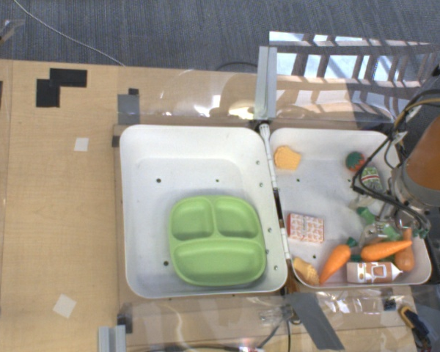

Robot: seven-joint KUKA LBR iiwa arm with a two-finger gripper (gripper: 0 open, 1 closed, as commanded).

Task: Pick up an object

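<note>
So the gripper [385, 222] is hanging low over the right bin [319, 182], near its right edge, and honestly I can't tell from this angle how it's set or whether it has anything; cables and the wrist cover most of it.

Candidates to pick are all in that right bin. Two carrots sit at the near-right corner: one carrot [385, 250] lies flat right under the gripper, the other carrot [335, 262] is angled just to its left. A small white bottle [374, 271] lies on its side along the near edge, touching or nearly touching the flat carrot. A red-patterned box [306, 227] sits toward the bin's left side, a yellow-orange piece [287, 158] is at the far-left corner, and a red and green thing [356, 160] is near the far edge.

What worries me: that near-right corner is crowded. Coming down there, I'd guess it clips two things at once, or shoves the carrot into the bin wall. Carrots are round and tapered too, so a pinch could squirt one out sideways.

The left bin [143, 196] just has a green divided plate [217, 239].
</note>
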